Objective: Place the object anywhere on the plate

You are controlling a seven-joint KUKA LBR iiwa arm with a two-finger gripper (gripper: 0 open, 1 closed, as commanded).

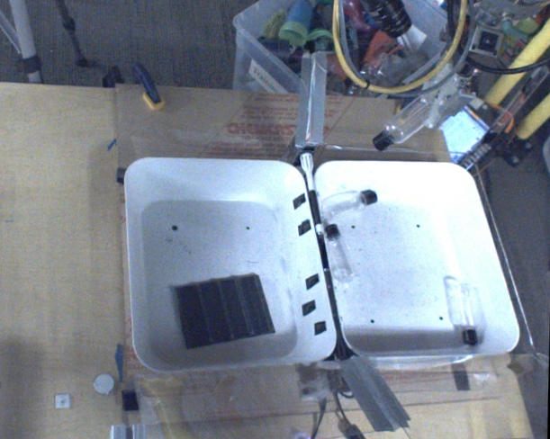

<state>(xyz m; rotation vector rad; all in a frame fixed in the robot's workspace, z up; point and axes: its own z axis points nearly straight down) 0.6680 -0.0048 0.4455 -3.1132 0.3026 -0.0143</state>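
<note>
Clear tube (459, 300) lay near the right bin's (399, 263) wall, so I judged a slow, centred pinch wisest before crossing to the dark plate (225, 310); the gripper's (413, 124) opening I couldn't tell.

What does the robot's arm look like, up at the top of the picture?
Much of the arm is cut off by the picture's top edge. Its lower end is a pale, shiny, slanted piece with a small dark tip. Above it, looping yellow cables hang around a black ribbed hose. Finer detail is too blurred to tell.
</note>
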